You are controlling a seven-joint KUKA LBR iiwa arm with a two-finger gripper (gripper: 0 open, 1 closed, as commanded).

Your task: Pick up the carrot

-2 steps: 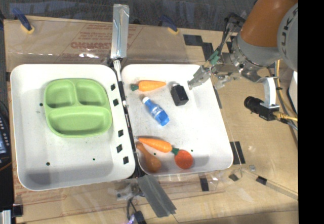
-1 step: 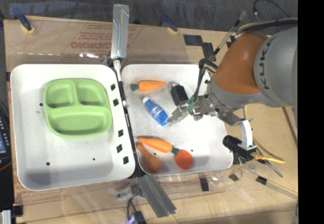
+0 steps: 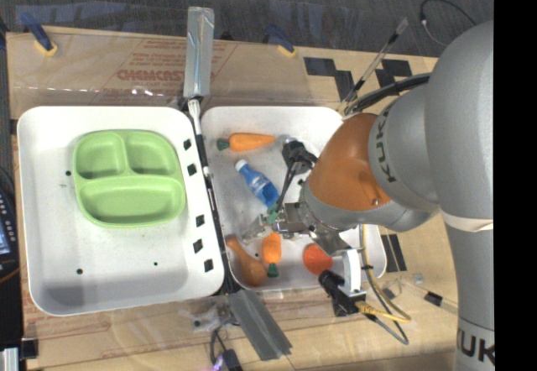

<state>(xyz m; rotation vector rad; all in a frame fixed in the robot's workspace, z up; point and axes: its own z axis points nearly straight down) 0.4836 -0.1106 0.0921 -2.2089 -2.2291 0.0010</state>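
Gripper: the grey two-finger gripper [image 3: 284, 222] hangs low in the right shallow white bin [image 3: 329, 119]; whether it is parted or closed cannot be told.
Carrot: the small orange carrot [image 3: 271, 249] lies just below it.
Bottle: the clear blue-capped plastic bottle [image 3: 258, 182] lies just above-left.

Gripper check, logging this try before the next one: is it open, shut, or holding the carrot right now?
Gripper: cannot be told. It sits low in the right bin, above a small carrot, with the arm covering most of it; no carrot seen in its grasp.
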